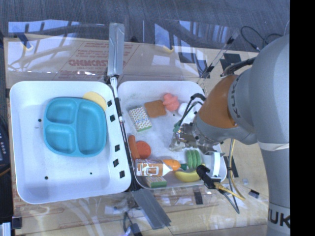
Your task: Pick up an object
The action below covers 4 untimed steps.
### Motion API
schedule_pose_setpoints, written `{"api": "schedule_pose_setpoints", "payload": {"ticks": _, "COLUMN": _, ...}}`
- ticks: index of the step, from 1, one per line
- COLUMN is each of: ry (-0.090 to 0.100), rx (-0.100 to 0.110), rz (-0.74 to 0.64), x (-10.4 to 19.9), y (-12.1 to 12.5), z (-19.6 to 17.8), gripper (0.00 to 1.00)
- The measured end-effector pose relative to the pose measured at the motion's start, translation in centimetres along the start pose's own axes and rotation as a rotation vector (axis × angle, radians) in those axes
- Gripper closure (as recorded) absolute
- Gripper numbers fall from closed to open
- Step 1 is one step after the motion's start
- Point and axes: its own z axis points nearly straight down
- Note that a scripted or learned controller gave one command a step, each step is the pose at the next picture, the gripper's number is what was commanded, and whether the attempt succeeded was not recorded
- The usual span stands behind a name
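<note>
Your right bin (162, 86) is crowded: pink toy (171, 101) at 12 o'clock, brown block (155, 108) and checked packet (140, 118) toward 10, red ball (142, 148) at 8, carton (150, 168), carrot (172, 164) and banana (187, 175) along 6; the green item (193, 158) lies just at 5 o'clock of the gripper (178, 140); whether its grip is open, you cannot tell; the left bin (29, 146) holds a blue tray (75, 126); the cardboard's red print is unreadable.
</note>
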Motion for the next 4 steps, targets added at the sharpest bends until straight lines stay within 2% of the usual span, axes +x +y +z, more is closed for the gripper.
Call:
{"api": "schedule_pose_setpoints", "payload": {"ticks": 1, "ry": 0.001, "rx": 0.000, "rz": 0.000, "x": 0.1, "y": 0.0, "z": 0.0, "gripper": 0.00}}
{"api": "schedule_pose_setpoints", "payload": {"ticks": 2, "ry": 0.003, "rx": -0.002, "rz": -0.161, "x": -0.8, "y": -3.4, "z": 0.0, "gripper": 0.00}}
{"api": "schedule_pose_setpoints", "payload": {"ticks": 3, "ry": 0.001, "rx": -0.003, "rz": -0.164, "x": -0.8, "y": -3.3, "z": -1.0, "gripper": 1.00}}
{"api": "schedule_pose_setpoints", "payload": {"ticks": 4, "ry": 0.001, "rx": -0.003, "rz": -0.164, "x": -0.8, "y": -3.3, "z": -1.0, "gripper": 0.00}}
